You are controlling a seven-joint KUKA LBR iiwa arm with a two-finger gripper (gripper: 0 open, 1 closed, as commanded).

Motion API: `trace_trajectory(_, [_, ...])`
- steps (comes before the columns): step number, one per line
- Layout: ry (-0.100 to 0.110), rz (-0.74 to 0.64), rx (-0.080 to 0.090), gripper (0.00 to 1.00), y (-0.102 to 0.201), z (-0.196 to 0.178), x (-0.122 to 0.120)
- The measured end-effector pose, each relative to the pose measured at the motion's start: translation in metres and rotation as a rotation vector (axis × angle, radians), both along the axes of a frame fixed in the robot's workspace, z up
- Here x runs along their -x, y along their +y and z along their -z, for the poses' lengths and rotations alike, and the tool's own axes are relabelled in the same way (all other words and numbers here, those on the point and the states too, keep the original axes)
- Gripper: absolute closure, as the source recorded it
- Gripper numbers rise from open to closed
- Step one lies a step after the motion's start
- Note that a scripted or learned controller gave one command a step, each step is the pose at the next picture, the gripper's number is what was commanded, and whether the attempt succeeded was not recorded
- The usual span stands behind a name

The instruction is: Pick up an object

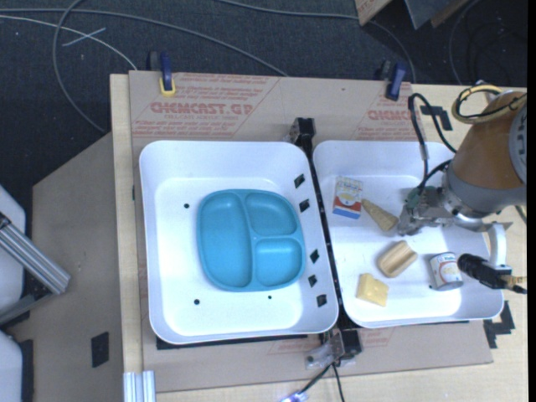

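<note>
The right bin (435,162) holds several small objects. A white carton with orange and blue print (348,198) lies at its upper left. Beside it is a tan wedge (381,217). A tan bread-like roll (397,259) lies mid-bin, with a pale yellow block (373,289) below it. A small silver can (445,270) lies on its side toward the right. My gripper (415,214) is low in the right bin, just right of the wedge and above the roll. Nothing is visibly held.
The left bin (159,224) holds a blue divided plate (250,239). The arm's grey and orange wrist (490,162) and black cables (429,124) overhang the right bin's right side. Blue clamps (167,72) grip the bench's far edge.
</note>
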State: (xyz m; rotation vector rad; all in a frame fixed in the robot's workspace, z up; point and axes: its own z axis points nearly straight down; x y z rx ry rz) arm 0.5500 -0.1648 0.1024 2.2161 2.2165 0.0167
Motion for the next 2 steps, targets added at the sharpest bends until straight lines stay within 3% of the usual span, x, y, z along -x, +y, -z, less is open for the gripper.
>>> trace_trajectory(2, [0.007, -0.001, 0.004, 1.00, -0.005, -0.110, -0.004])
